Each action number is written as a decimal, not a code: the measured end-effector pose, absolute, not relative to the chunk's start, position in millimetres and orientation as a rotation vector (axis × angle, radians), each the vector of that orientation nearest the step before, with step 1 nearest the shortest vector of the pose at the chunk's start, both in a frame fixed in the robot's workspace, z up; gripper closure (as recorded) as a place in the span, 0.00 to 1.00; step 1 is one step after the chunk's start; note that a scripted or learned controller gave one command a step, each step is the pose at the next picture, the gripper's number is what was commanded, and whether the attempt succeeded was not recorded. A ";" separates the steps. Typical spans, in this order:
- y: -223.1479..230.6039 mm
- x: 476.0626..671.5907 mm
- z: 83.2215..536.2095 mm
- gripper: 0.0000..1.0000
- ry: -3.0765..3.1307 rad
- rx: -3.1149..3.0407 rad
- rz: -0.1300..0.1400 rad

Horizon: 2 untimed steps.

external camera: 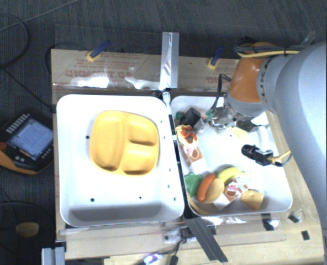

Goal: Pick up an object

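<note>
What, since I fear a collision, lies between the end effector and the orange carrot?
Nothing visible does: bare white bin floor runs from the end effector to the carrot. The carton lies beside that path.

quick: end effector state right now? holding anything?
End effector: open or shut cannot be told; it is down in the right bin, and no object is seen in its grasp.

You're looking at two bins: left bin [75, 192], right bin [230, 148]. Left: one yellow tray [125, 142]. Right: one black item [190, 116] at the top-left corner, one carton [190, 146] on the left edge, and along the bottom edge one green piece [192, 182], one carrot [206, 187], one banana [230, 175], one packet [235, 191], one tan lump [253, 199].
</note>
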<state>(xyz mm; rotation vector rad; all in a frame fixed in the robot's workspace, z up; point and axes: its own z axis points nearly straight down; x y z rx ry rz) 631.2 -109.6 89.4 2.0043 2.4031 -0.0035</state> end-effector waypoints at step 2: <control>-120.6 666.7 111.1 0.00 2.436 1.990 -0.015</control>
